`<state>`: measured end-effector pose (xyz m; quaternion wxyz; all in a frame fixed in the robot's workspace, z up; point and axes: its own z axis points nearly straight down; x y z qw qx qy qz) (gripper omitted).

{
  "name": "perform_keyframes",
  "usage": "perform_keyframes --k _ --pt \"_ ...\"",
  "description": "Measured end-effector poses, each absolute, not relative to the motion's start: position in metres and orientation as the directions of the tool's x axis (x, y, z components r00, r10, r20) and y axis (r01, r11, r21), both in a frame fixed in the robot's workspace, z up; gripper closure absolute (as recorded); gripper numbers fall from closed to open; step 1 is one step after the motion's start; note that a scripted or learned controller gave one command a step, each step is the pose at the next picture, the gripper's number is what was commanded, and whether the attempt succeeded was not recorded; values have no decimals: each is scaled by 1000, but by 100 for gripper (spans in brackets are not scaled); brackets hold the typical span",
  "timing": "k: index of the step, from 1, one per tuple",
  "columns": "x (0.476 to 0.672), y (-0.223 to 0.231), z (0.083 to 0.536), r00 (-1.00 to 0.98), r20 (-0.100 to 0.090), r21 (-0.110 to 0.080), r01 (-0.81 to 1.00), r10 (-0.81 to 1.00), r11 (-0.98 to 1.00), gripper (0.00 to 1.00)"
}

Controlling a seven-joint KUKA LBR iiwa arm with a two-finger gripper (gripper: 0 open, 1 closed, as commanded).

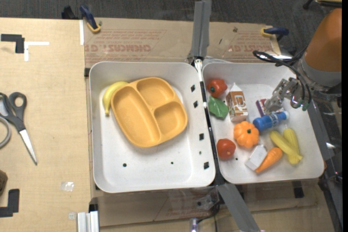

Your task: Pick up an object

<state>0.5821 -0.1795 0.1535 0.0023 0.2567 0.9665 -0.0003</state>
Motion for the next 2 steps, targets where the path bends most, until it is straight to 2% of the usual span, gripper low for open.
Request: perform_keyframes --k 1,2 --pt "557 -187 112 -779 -33 21 625 626 780 100" --pt "539 -126 233 -780 -3 1 625 625 780 100"
